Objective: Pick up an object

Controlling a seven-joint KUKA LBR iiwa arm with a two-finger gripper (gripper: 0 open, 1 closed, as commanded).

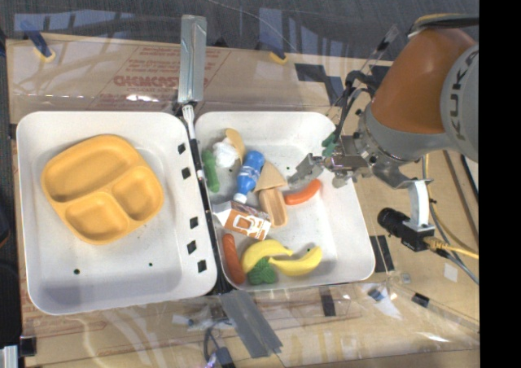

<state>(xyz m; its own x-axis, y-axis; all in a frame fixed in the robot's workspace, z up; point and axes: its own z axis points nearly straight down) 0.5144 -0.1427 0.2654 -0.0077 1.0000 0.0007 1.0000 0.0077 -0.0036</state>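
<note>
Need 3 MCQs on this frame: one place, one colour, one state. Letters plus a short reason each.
1. Where does the yellow divided tray lie?
A. left bin
B. right bin
C. on the bench outside both bins

2. What colour is the banana at the right bin's near edge?
A. green
B. yellow
C. blue

3. Where is the gripper?
A. over the left bin
B. outside both bins
C. over the right bin, close by the orange sausage

Answers:
1 A: the tray sits alone in the left bin.
2 B: it is plainly yellow.
3 C: it hangs over the right bin just above the sausage.
</note>
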